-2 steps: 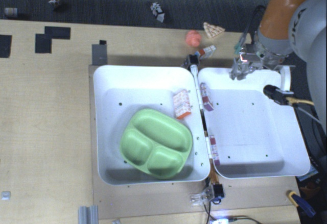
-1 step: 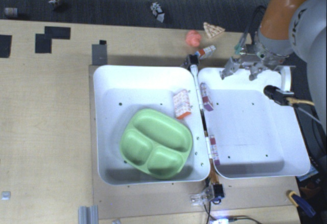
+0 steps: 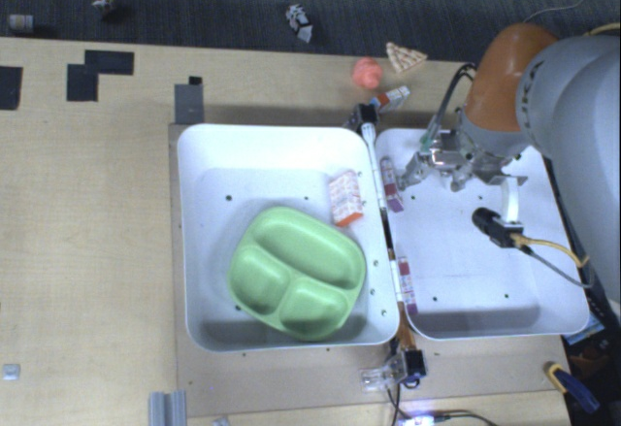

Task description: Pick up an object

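A green divided plate [image 3: 296, 271] lies in the front of the left bin [image 3: 209, 220]. Just behind it, by the bin's right wall, sits a small white and orange packet [image 3: 344, 197]. My gripper [image 3: 439, 168] hangs over the back left part of the right bin [image 3: 543, 312], close to its floor. Nothing shows between its fingers. The grey arm with its orange band [image 3: 505, 75] reaches in from the upper right.
Behind the bins on the bench lie a pink ball [image 3: 367, 73], a wedge-shaped toy [image 3: 406, 56] and a small red and white piece [image 3: 393, 97]. Small labels [image 3: 391, 183] run along the rim between the bins. Dark floor lies beyond the bench.
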`<state>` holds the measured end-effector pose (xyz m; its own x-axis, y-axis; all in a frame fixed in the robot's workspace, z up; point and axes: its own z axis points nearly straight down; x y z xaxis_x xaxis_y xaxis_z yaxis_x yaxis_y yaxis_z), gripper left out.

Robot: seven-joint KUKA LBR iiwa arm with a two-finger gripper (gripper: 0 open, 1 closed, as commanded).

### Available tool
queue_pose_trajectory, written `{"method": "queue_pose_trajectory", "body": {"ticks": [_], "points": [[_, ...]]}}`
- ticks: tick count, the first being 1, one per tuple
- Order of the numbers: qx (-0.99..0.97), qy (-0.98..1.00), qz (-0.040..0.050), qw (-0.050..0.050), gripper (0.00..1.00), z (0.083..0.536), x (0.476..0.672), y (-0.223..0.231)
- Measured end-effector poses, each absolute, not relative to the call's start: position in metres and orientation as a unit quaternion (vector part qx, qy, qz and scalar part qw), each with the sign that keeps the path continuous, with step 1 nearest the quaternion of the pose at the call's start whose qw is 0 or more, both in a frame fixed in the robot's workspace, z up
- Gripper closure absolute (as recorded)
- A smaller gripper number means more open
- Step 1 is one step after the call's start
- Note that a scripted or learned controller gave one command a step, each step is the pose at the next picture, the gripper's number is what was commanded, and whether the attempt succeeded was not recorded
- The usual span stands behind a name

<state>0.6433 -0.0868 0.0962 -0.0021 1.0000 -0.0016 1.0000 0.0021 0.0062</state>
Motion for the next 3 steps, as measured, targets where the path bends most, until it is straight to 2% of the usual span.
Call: {"method": "queue_pose_trajectory", "body": {"ticks": [1,2,3], "points": [[0.707,0.708,0.0019,0.003,0.0,0.087,0.585,-0.086],[0.706,0.708,0.0021,0.002,0.0,0.087,0.597,-0.106],[0.707,0.708,0.0027,0.004,0.0,0.087,0.54,-0.106]]}}
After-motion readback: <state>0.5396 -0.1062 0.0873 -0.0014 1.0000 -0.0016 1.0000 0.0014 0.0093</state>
